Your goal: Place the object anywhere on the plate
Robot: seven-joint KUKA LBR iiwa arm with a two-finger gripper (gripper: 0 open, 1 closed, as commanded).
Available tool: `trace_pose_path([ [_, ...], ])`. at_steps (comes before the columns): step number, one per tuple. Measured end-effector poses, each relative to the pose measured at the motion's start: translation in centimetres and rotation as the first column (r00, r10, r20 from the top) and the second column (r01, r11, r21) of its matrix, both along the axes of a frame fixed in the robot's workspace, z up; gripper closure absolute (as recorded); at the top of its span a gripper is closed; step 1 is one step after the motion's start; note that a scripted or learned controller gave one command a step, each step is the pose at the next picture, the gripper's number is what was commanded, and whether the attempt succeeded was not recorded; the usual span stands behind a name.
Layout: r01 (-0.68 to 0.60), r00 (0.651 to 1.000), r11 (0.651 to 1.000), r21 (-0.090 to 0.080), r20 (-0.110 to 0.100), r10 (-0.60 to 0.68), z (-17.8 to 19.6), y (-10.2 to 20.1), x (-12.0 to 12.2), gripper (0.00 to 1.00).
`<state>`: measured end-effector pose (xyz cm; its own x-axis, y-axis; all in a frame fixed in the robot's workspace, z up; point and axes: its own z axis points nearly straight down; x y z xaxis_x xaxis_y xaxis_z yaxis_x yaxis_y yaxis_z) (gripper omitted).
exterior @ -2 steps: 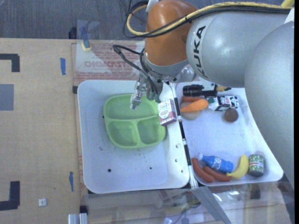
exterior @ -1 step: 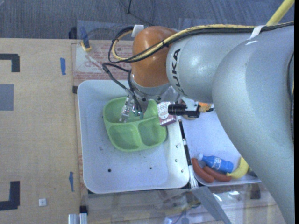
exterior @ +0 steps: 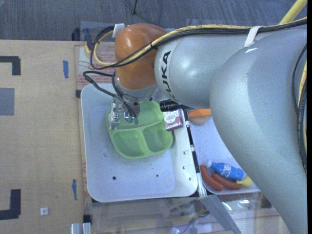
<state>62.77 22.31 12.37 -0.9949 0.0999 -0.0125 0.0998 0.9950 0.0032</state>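
Observation:
A light green divided plate (exterior: 146, 140) lies in the left white bin (exterior: 131, 179). My gripper (exterior: 123, 116) hangs over the plate's upper left part, its metal fingers (exterior: 116, 117) pointing down and standing apart. It is open, and only the green of the plate shows between the fingers. A small maroon packet with a white label (exterior: 173, 119) rests at the plate's upper right edge, against the rim between the bins. The orange wrist band (exterior: 136, 57) and the grey arm hide the plate's far edge.
The right bin (exterior: 204, 140) holds an orange object (exterior: 200, 113) near its far side, partly under the arm. A blue bottle (exterior: 226, 170), red sausages (exterior: 217, 182) and a yellow piece (exterior: 247, 181) lie at its near side. A wooden board (exterior: 39, 130) lies to the left.

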Motion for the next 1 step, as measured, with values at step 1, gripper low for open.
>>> trace_pose_path([
  [1,0.187,0.982,0.982,0.007,0.006,-0.187,-2.96,-8.02,4.10,1.00],
])
